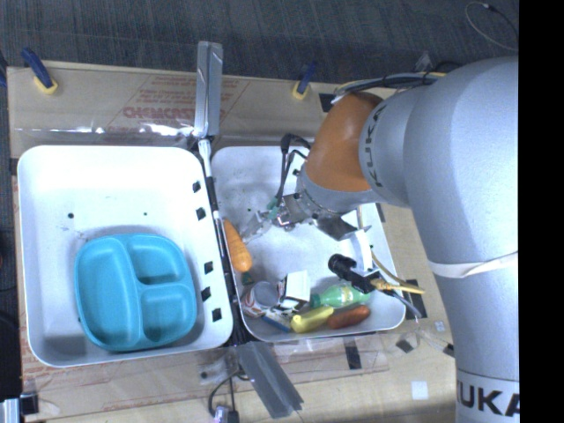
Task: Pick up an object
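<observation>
Objects (330,307) crowd the right bin (231,170); gripper (273,214) blurred, grip state indiscernible.

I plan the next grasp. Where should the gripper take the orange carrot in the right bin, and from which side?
Probably grip the carrot across its thicker middle, descending from above with fingers closing along the divider. It lies lengthwise against the right bin's left wall, so that side is blocked.

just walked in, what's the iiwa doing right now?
The arm reaches from the right into the right bin, its gripper low over the bin's upper part, near a carrot by the divider. Nothing shows between its fingers. More toy food sits along the near edge, including a yellow piece. A blue divided tray lies in the left bin.
</observation>
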`<state>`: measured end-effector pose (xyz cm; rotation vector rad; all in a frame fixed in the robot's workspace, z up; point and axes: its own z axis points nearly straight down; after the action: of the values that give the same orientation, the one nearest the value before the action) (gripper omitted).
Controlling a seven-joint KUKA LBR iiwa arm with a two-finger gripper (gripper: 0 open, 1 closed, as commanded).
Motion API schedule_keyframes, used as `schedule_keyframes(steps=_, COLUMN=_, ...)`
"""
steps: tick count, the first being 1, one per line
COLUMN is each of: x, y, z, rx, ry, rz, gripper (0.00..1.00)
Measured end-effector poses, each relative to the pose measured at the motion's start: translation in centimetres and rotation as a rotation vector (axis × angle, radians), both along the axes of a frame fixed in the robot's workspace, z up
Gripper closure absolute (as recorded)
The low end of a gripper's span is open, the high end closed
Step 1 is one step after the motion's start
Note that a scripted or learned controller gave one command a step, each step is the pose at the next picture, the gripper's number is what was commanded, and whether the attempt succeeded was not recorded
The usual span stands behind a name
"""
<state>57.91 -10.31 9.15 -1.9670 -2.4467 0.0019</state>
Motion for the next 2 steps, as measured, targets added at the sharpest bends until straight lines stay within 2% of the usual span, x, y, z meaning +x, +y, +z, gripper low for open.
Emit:
schedule_keyframes(steps=1, x=5.6, y=-1.7, z=0.0, rx=-0.001, ry=-0.001, rz=-0.041, gripper=0.00)
schedule_keyframes(steps=2, x=5.7, y=-1.5, z=1.1, rx=-0.001, ry=-0.001, rz=-0.035, gripper=1.00)
